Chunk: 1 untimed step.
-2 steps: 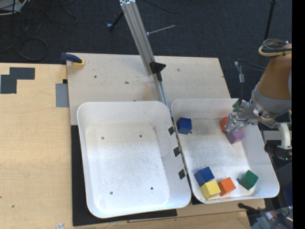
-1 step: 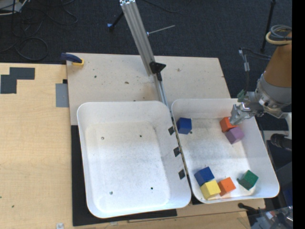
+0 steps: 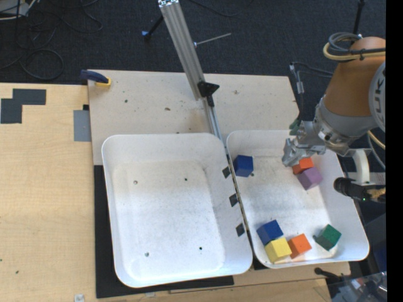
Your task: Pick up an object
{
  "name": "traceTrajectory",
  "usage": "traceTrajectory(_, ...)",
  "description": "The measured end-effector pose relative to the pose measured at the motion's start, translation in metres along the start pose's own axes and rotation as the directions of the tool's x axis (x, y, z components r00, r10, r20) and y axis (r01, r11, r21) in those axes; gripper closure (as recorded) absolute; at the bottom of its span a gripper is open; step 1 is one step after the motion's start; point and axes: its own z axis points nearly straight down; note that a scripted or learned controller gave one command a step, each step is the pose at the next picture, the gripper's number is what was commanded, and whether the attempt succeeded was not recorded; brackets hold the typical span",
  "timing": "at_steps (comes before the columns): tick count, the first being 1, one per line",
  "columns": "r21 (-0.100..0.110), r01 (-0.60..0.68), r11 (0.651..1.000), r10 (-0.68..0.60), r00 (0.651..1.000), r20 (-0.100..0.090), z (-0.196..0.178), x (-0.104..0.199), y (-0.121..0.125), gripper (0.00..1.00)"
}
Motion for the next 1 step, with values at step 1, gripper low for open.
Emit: traceTrajectory(1, 0.002, -0.001, 1.0, 0.001, 1.0, 0.001, 0.0129, 0.0538, -0.0059, 1.0)
